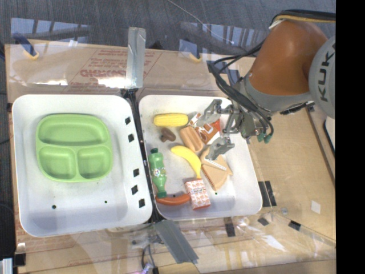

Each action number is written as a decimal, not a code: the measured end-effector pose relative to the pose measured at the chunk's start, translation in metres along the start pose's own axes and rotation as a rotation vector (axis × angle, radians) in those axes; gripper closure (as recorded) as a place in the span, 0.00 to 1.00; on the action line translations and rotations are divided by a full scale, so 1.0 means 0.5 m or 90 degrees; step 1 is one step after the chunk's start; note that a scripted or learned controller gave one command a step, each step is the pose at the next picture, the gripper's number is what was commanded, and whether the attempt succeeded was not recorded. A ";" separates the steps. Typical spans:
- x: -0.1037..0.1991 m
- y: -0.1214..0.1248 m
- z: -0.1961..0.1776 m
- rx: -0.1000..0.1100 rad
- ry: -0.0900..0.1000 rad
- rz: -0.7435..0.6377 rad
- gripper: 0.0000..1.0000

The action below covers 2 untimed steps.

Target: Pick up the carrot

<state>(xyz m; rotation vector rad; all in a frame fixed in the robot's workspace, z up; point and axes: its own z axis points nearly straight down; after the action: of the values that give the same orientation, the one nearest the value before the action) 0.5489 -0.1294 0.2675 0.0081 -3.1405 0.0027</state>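
Currently I have the gripper (pixel 217 128) hanging over the far right part of the right bin (pixel 246 194). Its two fingers (pixel 214 108) stand apart, and I see nothing clamped between them. They straddle a small red-and-white packet (pixel 207 128), with a bun-like piece (pixel 191 138) just to its left. I judge that's the wrong spot for this job.

What I take to be the carrot (pixel 173 199), a slim orange-red piece, lies flat along the near wall of the same bin. It is just beside the foot of the green bottle (pixel 157 173), and its right end touches or nearly touches the red carton (pixel 198 194). I'd guess it rolled there and settled where the floor curves up into the wall.

That placement makes the pick awkward. One finger would have to come down between carrot and wall, where I see hardly any gap, and the carton crowds the right end. The banana (pixel 189 159) and the wedge of toast (pixel 215 174) lie between gripper and carrot, so I'd lift clear before crossing toward the near left corner. The best open floor is the bare strip on the carrot's far side, between bottle and carton.

The corn (pixel 171 119) sits well apart by the far wall. The left bin (pixel 23 153) holds a green divided plate (pixel 73 124).
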 end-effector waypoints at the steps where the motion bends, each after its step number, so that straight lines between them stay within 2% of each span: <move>1: -0.036 0.089 0.155 -0.001 0.003 0.249 0.00; 2: -0.101 0.118 0.151 -0.001 0.000 0.572 0.00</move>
<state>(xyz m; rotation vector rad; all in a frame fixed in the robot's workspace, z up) 0.5990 -0.0701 0.1920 -1.3575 -2.8332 0.0002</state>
